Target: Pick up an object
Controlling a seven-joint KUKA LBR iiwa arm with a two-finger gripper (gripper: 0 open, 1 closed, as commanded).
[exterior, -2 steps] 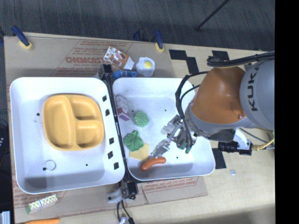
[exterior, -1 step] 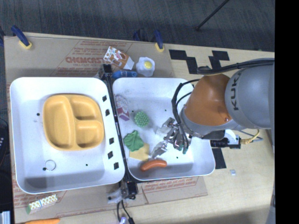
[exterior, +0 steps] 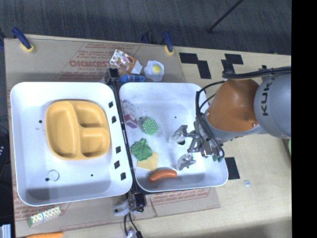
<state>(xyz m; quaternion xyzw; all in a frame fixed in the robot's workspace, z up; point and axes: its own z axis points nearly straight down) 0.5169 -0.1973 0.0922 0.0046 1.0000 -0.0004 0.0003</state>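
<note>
Down in the right bin (exterior: 163,90), toward its right wall: gripper (exterior: 182,147), fingers spread open, nothing between them, one fingertip (exterior: 179,132) nearer the bin's middle, the other nearer the front edge. Behind it, reaching in from the right: grey arm (exterior: 275,105) with orange band (exterior: 233,108).

Scattered over the left half of that same bin: green bumpy ball (exterior: 150,126) near the centre; green leafy piece (exterior: 141,149) below it, resting against a yellow wedge (exterior: 150,161); red-orange sausage (exterior: 162,174) at the front edge, just beside the wedge and well short of touching the open fingers. Small pink-and-white item (exterior: 130,114) by the left wall, too blurred to identify.

Sitting in the left bin (exterior: 25,133), near its centre: yellow divided tray (exterior: 78,129).

Beyond the back rims of the bins, on the bench: patterned packet (exterior: 122,60), blue object (exterior: 132,78), white-and-yellow piece (exterior: 154,70).
</note>
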